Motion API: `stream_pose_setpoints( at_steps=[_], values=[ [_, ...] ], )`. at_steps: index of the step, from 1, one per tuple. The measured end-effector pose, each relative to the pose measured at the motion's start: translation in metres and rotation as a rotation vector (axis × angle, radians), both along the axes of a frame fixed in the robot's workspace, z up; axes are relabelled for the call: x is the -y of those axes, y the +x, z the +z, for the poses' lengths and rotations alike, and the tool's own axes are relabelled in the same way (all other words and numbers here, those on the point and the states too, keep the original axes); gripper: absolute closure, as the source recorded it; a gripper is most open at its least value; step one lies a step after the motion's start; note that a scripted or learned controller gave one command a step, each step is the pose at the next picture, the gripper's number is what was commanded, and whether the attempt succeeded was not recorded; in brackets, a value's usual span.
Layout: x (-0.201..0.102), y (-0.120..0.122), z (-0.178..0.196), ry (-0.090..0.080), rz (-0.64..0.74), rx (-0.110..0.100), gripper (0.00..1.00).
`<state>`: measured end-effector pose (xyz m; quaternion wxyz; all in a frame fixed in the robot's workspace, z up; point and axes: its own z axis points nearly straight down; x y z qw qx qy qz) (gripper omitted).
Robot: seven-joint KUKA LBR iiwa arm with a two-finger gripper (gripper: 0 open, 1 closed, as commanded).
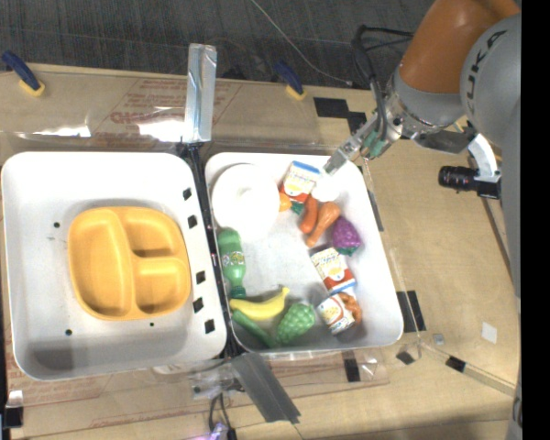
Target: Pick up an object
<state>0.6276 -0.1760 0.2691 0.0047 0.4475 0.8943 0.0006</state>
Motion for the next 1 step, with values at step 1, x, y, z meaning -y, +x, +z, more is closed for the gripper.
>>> stream_pose_setpoints(
  at_steps=[1],
  values=[
    [-0.0496,-0.0291,-0.0429,0.004,-0.111,-0.012,1.0]
  ],
)
